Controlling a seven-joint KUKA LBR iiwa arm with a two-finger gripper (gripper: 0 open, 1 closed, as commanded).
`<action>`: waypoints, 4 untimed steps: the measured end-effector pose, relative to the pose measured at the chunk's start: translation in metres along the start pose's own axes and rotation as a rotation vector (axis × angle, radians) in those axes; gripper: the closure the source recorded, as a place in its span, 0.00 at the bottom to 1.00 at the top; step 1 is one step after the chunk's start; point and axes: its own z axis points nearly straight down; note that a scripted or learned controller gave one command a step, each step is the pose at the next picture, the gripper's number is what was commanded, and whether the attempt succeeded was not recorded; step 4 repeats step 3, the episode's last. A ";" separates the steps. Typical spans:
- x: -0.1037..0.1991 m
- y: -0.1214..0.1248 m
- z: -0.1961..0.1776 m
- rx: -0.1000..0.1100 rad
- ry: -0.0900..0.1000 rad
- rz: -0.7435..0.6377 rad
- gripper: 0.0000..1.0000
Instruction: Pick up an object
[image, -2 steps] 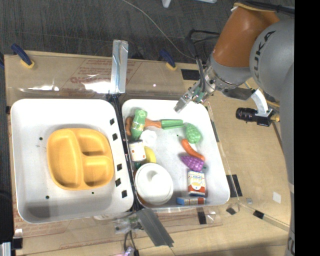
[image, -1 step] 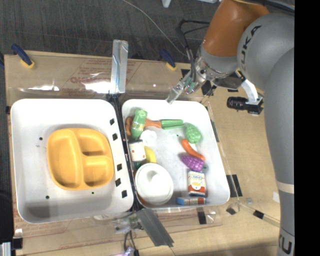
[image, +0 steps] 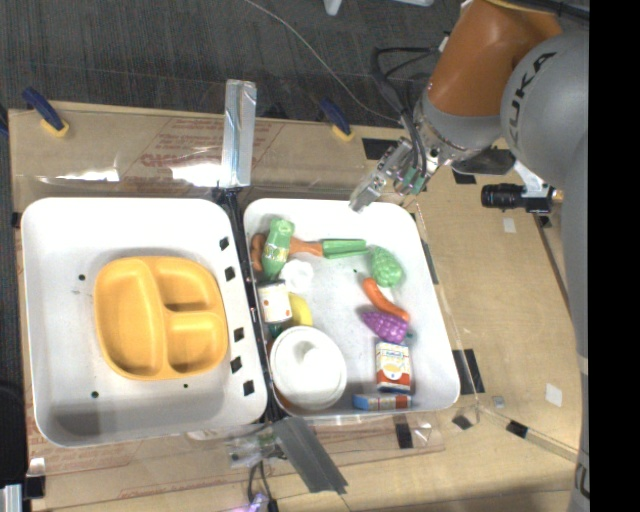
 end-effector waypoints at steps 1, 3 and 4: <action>0.013 0.002 0.070 0.001 0.005 -0.091 1.00; 0.020 0.026 -0.014 0.000 -0.001 0.275 1.00; 0.020 0.026 -0.014 0.000 -0.001 0.275 1.00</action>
